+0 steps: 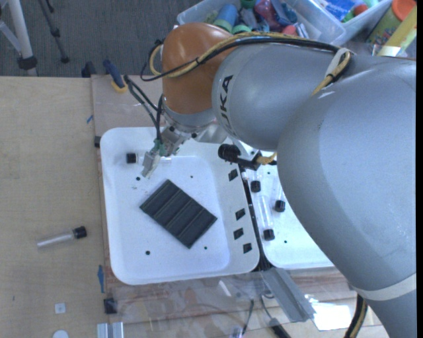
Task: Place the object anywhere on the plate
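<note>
A dark ribbed rectangular plate [178, 212] lies flat and turned at an angle in the middle of the left white bin [122, 261]. A small black object [130, 158] rests on the bin floor near the far left corner, apart from the plate. My gripper [148, 166] hangs over the bin's far part, just right of the small black object and above the plate's far corner. It is narrow and partly blurred. The grey arm with its orange band covers the space behind it.
The right bin [297, 254] is largely covered by the arm; small black pieces [278, 206] lie in it. Several black tabs [240, 214] line the wall between the bins. A capped tube [61, 237] lies on the bench to the left. Toy boxes [291, 16] stand at the back.
</note>
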Motion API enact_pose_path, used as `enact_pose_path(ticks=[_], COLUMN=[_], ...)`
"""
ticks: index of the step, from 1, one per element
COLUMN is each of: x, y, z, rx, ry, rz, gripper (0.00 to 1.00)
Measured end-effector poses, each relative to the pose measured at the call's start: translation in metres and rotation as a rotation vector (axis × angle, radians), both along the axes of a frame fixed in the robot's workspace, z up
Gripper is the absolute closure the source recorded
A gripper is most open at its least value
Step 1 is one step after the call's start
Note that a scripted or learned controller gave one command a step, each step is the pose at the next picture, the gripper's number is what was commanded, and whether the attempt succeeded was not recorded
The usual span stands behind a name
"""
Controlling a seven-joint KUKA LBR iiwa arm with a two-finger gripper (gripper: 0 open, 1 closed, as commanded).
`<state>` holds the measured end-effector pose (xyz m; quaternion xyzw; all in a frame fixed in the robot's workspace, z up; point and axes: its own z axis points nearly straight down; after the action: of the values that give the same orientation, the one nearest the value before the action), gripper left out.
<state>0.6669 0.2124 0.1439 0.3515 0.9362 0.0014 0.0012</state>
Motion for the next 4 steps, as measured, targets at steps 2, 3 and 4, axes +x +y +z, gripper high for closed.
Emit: enact_pose_path(ticks=[2,3,4], x=[-0.01,-0.034,-0.008], y=[0.003,0.014,0.013], z=[0.081,0.111,0.08], rx=[-0.001,-0.001,-0.003], ry=[-0.004,-0.003,-0.008], rz=[0.374,0.828,1.307], gripper=[1.0,1.0,1.0])
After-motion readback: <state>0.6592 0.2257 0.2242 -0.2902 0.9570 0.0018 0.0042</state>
